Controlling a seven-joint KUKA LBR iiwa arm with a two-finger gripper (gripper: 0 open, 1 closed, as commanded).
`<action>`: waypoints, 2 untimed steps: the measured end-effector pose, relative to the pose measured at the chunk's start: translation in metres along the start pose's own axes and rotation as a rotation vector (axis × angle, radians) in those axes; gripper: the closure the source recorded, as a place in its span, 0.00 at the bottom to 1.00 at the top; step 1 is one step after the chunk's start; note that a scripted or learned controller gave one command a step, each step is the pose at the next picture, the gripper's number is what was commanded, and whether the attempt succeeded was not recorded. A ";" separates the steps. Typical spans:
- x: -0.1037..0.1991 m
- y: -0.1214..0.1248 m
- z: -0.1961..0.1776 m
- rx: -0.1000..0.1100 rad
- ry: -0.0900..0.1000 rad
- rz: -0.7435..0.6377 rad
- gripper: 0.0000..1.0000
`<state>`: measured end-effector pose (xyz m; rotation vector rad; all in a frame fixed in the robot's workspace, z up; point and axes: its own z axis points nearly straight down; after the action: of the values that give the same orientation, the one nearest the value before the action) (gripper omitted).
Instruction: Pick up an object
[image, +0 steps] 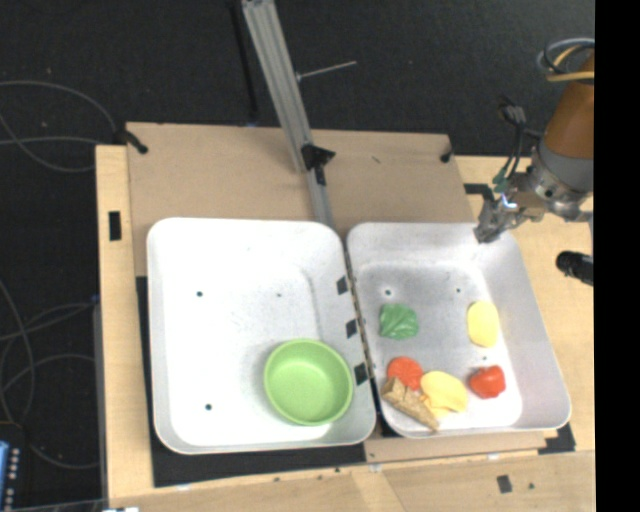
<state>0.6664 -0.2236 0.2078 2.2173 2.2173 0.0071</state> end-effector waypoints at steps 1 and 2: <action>-0.001 0.002 -0.053 0.000 0.000 -0.003 1.00; 0.048 -0.015 -0.062 0.005 0.003 -0.007 1.00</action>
<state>0.6512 -0.1754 0.2697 2.2138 2.2289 0.0039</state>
